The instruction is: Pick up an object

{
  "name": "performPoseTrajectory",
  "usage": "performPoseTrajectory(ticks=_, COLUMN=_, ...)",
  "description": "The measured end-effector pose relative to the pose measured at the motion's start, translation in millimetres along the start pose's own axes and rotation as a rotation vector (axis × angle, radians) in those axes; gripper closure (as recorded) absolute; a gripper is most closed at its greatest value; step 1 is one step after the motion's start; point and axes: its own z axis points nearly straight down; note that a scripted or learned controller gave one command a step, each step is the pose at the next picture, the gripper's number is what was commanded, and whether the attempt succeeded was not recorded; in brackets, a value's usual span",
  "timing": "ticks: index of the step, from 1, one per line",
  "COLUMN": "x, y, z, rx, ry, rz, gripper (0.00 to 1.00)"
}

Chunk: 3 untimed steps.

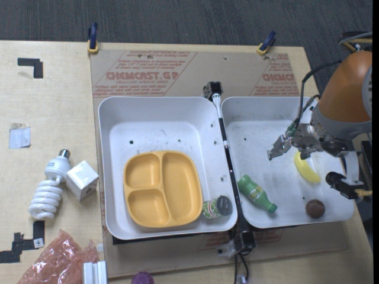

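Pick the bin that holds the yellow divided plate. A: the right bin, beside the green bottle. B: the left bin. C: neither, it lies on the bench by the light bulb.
B: the yellow divided plate lies flat in the left bin, while the green bottle lies in the right bin.

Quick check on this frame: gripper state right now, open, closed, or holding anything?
Gripper: over the right bin, beside the yellow banana; open or closed cannot be told, and nothing is seen held.
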Motion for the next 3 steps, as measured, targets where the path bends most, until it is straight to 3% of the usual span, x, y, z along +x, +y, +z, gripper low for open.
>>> performPoseTrajectory(ticks=1, x=2.9, y=107.2, z=59.4, rx=0.0, ry=0.0, rz=-0.003, gripper=0.0)
performPoseTrajectory(ticks=2, x=2.6, y=107.7, z=49.2, rx=-0.001, ry=-0.002, rz=-0.005, gripper=1.0)
performPoseTrajectory(ticks=3, x=2.7, y=107.7, z=49.3, rx=-0.001, ry=-0.002, rz=-0.005, gripper=0.0)
